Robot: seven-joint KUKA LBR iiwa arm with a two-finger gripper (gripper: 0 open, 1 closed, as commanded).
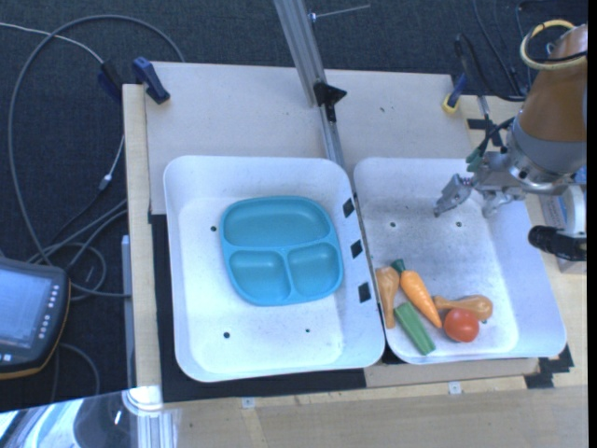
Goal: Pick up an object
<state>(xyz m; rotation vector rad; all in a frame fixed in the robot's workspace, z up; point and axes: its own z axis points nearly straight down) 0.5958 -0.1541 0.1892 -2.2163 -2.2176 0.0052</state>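
Observation:
Several toy vegetables lie at the front of the right bin (522, 250): a carrot (417, 297), a green cucumber (411, 329), a red tomato (461, 326), a yellow-orange squash (469, 304) and a small orange piece (386, 292) against the left wall. My gripper (465, 205) hangs over the back of that bin, well behind the vegetables. Its fingers are spread open and nothing is between them.
A blue divided plate (280, 248) lies in the left bin (187, 278). A metal pole (303, 35) slants across the back of the bench. Clamps sit at the bench's back corners, and cables and a tablet lie on the floor at left.

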